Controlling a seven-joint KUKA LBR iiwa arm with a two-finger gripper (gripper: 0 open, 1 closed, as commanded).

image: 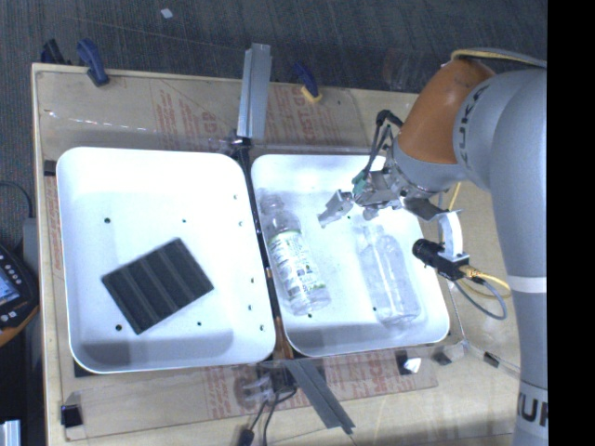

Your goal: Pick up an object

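A: L→R pls. L bin [74,249]?
B: One dark ribbed flat panel [158,284], lying skewed, near-left part of bin floor. Nothing touching it.
A: Divider?
B: Grey bar [253,91] at far edge btwn bins; blue clamps [91,60] on far edge of desk [139,110].
A: R bin [353,337]?
B: Two clear plastic bottles. Labelled bottle [293,258] lies along bin's left wall, cap toward far side. Second bottle [386,277], no label visible, lies right of centre, well apart from first, roughly parallel.
A: Gripper?
B: Gripper [349,203] over far part of R bin, btwn the two bottles' far ends, just beside top of unlabelled one. Nothing seen btwn fingers. Open/closed: cannot tell, too cluttered.
A: Arm?
B: Enters from right, orange band [437,119] above wrist.
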